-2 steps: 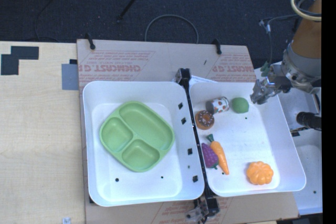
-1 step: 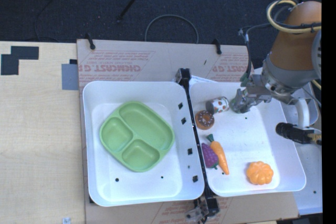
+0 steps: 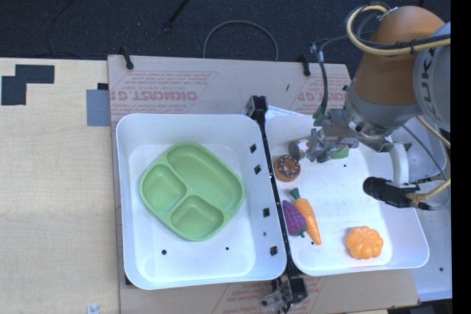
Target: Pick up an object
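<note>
Camera view: pale wood tabletop (image 3: 51, 187), cardboard sheet (image 3: 184, 88) with mirrored unreadable print, dark carpet (image 3: 110, 4) beyond, gripper (image 3: 318, 148) finger state unclear.

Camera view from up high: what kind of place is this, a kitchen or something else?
Probably a robot test lab, not a kitchen: a grey and orange arm reaches over two white bins holding toy food like a carrot, with cables on dark carpet behind.

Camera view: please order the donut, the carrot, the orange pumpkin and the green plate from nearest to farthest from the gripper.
Measured from the gripper in the right bin:
1. Donut, just to its left in the same bin.
2. Carrot, below it, beside the purple grapes.
3. Orange pumpkin, in the bin's lower right part.
4. Green plate, in the left bin.
</note>
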### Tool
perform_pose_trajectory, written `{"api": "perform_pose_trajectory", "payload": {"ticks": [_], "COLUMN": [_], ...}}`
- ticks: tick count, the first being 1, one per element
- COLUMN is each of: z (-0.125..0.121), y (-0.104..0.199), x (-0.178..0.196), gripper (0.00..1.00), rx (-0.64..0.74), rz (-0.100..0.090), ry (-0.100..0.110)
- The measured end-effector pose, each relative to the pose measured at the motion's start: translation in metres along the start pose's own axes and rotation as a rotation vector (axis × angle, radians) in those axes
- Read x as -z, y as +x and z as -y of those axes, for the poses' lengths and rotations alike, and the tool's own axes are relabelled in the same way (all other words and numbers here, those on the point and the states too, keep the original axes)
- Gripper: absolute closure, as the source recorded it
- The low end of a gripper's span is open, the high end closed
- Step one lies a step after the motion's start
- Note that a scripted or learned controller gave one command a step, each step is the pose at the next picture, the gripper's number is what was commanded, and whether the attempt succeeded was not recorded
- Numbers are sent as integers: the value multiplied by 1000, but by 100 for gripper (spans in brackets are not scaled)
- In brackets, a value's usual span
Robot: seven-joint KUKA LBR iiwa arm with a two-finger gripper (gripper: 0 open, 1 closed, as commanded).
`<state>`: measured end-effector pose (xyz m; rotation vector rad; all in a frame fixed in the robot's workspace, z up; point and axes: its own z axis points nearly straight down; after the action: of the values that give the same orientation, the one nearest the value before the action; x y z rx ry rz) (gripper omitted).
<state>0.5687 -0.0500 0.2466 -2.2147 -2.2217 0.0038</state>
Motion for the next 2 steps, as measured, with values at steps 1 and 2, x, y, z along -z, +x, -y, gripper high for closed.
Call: {"api": "perform_pose_trajectory", "payload": {"ticks": [1, 2], "z": [7, 17], "y": [45, 92], "x": [1, 2], "gripper": [100, 100], "rx": [0, 2], "rz": [0, 0], "ry": [0, 0]}}
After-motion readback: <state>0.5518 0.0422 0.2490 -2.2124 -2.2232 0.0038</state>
